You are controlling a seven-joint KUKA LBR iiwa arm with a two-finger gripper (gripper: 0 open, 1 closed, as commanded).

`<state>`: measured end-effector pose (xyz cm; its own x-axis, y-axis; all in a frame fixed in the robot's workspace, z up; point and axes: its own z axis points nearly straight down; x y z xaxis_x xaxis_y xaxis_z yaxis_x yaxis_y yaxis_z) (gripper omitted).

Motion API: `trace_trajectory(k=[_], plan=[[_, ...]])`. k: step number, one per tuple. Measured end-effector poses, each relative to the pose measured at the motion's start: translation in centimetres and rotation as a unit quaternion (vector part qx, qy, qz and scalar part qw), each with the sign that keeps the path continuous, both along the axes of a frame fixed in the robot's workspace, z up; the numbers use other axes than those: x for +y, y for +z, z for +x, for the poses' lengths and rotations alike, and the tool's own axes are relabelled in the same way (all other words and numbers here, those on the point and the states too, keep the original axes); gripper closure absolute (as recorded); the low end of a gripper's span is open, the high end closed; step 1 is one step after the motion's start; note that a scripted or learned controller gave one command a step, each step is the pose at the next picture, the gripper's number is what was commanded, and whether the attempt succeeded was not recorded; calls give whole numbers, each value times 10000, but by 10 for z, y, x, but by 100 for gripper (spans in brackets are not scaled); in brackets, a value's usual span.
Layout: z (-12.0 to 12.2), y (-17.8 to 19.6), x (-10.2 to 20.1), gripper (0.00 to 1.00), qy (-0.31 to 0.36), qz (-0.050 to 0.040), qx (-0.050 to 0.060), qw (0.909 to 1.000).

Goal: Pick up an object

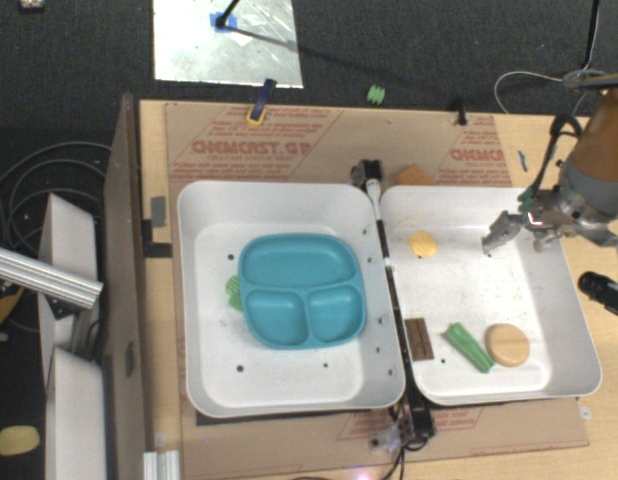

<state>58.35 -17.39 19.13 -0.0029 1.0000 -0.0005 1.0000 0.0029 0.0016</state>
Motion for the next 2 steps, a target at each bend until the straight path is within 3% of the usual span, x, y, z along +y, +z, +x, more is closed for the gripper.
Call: trace_trajectory(k=[1, 2], plan=[[28, -98, 89, 0, 47, 27, 27, 10000], [-96, -108, 62, 0, -47, 15, 42, 10000]])
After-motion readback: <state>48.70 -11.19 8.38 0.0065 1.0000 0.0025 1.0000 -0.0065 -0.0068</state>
